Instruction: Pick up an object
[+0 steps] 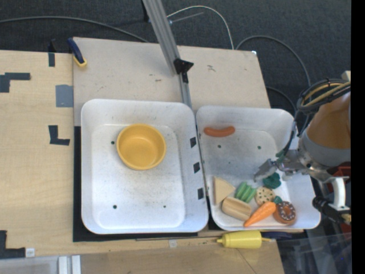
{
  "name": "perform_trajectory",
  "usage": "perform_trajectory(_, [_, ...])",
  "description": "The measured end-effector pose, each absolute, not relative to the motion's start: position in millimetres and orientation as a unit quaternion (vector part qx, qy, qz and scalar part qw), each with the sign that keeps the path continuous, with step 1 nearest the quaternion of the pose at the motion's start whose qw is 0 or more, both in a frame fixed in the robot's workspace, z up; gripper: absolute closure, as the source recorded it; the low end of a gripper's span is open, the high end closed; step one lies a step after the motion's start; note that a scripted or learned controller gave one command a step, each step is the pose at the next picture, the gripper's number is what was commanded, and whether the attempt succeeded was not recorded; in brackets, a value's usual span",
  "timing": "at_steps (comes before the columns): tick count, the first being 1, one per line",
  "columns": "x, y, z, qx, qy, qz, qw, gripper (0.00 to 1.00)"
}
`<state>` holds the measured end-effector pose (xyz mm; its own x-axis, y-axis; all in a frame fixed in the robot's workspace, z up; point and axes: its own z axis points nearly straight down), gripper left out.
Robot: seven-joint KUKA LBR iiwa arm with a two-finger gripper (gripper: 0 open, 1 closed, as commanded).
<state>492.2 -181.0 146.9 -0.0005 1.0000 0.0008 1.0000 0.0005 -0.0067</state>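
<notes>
Over the right bin [245, 119], near its right wall, the gripper [272, 173] is seen low, with a metallic finger reaching out to the left and a teal object [272, 181] lying right at the tips. Whether that teal piece is actually caught between the fingers cannot be told — the tips are small and partly merged with it — so how wide the jaws stand cannot be told either, and no hold can be claimed.

Just below and left of the tips, a cluster of toy food is crowded into the bin's lower right corner: a green piece [245, 192], a spotted cookie [263, 196], a bread roll [235, 208], a carrot [260, 213], a frosted doughnut [284, 212] and a pale wedge [222, 186]. These are packed touching one another, likely because they have been pushed together against the wall, which leaves little room for fingers between them. A sausage [219, 131] lies alone near the top of the bin, well apart from the gripper and easier to approach.

Further out, a yellow bowl [141, 146] sits in the left bin [91, 210], and a yellow bottle [241, 240] rests on the bench just outside the right bin's lower rim.
</notes>
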Motion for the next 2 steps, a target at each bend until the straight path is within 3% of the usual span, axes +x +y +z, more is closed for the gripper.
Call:
perform_trajectory(1, [493.3, -181.3, 96.2, -0.708, -0.707, -0.0003, -0.002, 0.0])
perform_trajectory(2, [493.5, -180.5, 108.0, -0.707, -0.708, -0.0006, -0.001, 1.0])
